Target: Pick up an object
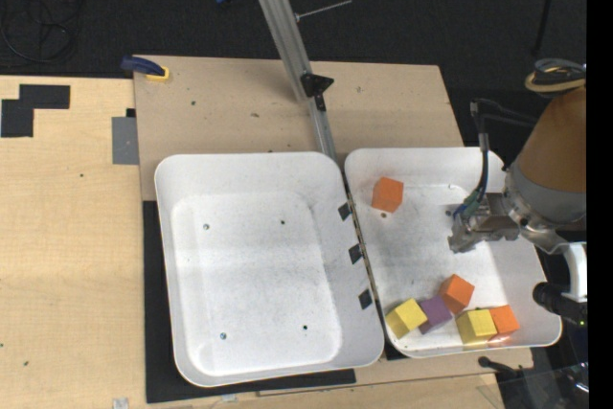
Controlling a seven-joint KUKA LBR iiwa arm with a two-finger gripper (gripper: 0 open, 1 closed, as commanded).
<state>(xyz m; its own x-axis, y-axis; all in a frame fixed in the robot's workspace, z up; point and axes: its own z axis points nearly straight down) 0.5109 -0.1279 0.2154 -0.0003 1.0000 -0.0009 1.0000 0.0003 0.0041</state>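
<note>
The orange block I would choose sits alone in the upper left part of the right bin, near the wall that divides it from the left bin. It is well apart from everything else, so it looks to me like the easiest thing to pick.

The other blocks make a tight group at the near edge of the same bin: a yellow block touching a purple block, a second orange block just behind them, and another yellow block pressed against one more orange block. There the fingers would likely push a neighbour away.

My gripper hangs over the right side of the right bin, between the lone block and the group, with nothing under it. From this slanted view I cannot tell if it is spread or pressed together, and I see no block in it.

To do this step well, I would move the arm left and a little back until it is straight above the lone block, turn the wrist so the fingers meet two flat faces and not the corners, and go down slowly. The divider wall is close, so I judge the fingers should close along it, not across.
</note>
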